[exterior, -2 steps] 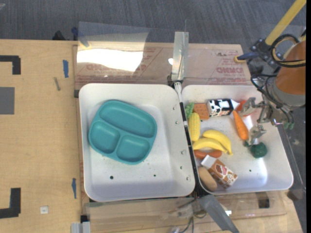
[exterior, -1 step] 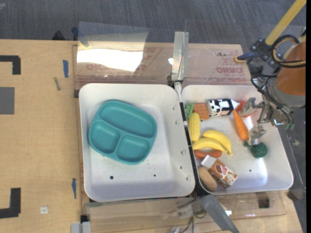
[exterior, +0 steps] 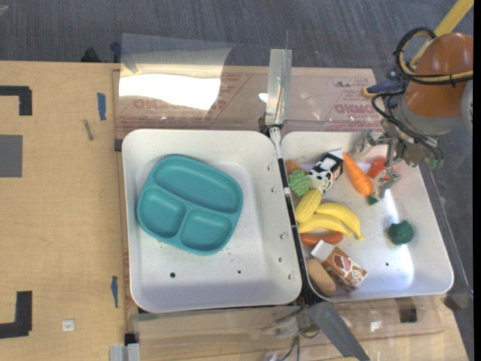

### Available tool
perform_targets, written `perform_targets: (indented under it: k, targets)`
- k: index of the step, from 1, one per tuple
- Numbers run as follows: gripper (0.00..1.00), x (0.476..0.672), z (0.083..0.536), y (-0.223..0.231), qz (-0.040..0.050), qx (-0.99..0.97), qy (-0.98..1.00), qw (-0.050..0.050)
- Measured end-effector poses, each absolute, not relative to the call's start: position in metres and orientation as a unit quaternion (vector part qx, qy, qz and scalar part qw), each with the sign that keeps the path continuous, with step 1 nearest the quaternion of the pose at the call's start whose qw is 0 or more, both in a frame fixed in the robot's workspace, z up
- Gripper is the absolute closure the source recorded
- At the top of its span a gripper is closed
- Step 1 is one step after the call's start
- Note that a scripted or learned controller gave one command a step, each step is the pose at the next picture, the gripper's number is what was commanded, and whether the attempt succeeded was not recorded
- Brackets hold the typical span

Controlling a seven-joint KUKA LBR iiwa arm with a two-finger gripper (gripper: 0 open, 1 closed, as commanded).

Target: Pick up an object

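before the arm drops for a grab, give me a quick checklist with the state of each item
1. Gripper over the right bin: ok.
2. Nothing visibly held between the fingers: ok.
3. Target near the gripper: the orange carrot lies just to its left: ok.
4. Finger opening wide enough: cannot tell.
5. Room around the carrot: the black-and-white cow toy sits close beside it: not ok.
6. Easier isolated option: the green broccoli lies apart from the rest: ok.
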State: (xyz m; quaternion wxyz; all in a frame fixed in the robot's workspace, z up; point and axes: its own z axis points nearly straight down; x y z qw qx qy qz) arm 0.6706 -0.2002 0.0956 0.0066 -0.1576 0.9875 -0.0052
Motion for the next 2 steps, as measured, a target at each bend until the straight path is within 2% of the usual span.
perform_targets:
  k: [1, 2]
  targets:
    - [0.00, 0.649, 0.094, -0.177, -0.0014, -0.149, 0.989, 0.010]
    - [0.00, 0.585, 0.089, -0.110, -0.0004, -0.064, 0.998, 0.006]
